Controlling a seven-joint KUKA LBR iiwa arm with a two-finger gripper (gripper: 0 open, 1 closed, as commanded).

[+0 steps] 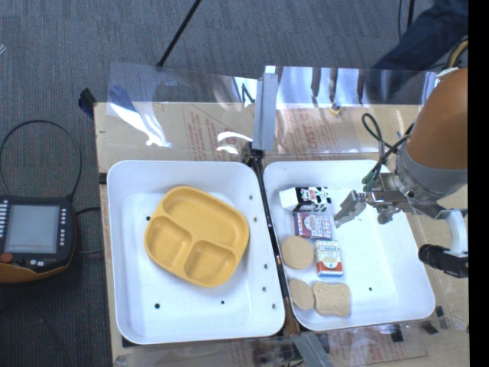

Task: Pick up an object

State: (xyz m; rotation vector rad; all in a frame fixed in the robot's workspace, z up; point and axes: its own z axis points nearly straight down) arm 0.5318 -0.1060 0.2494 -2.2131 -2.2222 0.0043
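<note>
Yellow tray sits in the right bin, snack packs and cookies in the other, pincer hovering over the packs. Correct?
Not quite. The camera view shows the yellow tray in the left bin. The snack packs and cookies lie in the right bin, with the pincer over them.

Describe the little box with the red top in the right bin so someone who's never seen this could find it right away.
Look at the right bin, not the left bin holding the yellow tray. Along its left side runs a column of small items; the red-topped box lies low in it, below the pink packet and above the toast slice. Unlike the tan cookie beside it, it is rectangular and printed.
</note>
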